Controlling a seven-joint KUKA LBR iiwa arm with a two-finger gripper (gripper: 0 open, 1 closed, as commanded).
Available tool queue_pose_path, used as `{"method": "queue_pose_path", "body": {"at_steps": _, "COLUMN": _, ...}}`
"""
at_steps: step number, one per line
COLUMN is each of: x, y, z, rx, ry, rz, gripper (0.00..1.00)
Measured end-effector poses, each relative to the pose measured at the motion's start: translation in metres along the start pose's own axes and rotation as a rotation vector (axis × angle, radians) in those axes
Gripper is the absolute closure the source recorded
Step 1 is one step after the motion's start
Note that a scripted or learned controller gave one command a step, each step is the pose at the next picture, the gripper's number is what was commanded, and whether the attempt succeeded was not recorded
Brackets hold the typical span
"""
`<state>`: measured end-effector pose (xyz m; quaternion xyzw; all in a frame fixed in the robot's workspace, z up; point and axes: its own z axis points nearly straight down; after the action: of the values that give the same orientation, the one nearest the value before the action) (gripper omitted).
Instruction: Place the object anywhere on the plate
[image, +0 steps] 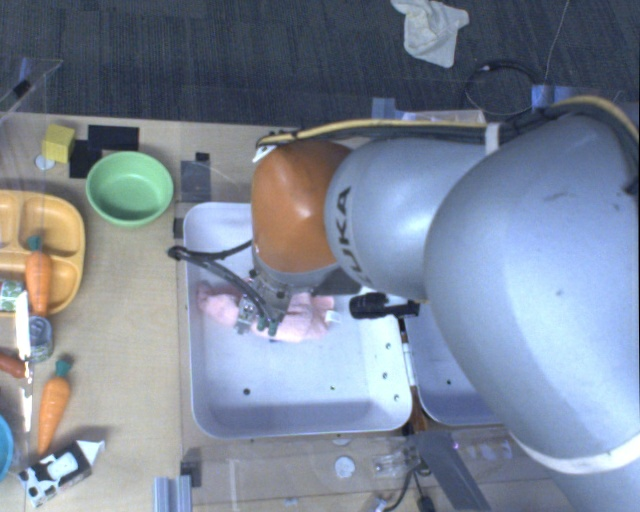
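Observation:
A pale pink plate (303, 320) lies in the left white bin (290, 405), near its far side, and is largely covered by the arm. My gripper (256, 316) hangs directly over the plate's left half, low and close to its surface. The orange wrist band (290, 215) sits just above it. The gripper and wrist hide whatever lies under them, so I cannot make out the object to be placed.
The right bin (450, 395) is mostly under the grey arm. On the bench to the left are a green bowl (128, 187), a yellow divided tray (55, 235) holding a carrot (37, 282), another carrot (52, 400), a yellow block (58, 142) and a cow-patterned carton (60, 468).

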<state>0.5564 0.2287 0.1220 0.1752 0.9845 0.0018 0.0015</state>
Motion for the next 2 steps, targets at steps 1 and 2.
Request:
{"method": "queue_pose_path", "body": {"at_steps": 1, "x": -0.031, "y": -0.021, "z": -0.106, "rx": -0.005, "ry": -0.01, "rz": -0.217, "gripper": 1.0}}
{"method": "queue_pose_path", "body": {"at_steps": 2, "x": -0.102, "y": -0.1, "z": -0.092, "rx": -0.001, "ry": -0.007, "rz": -0.134, "gripper": 1.0}}
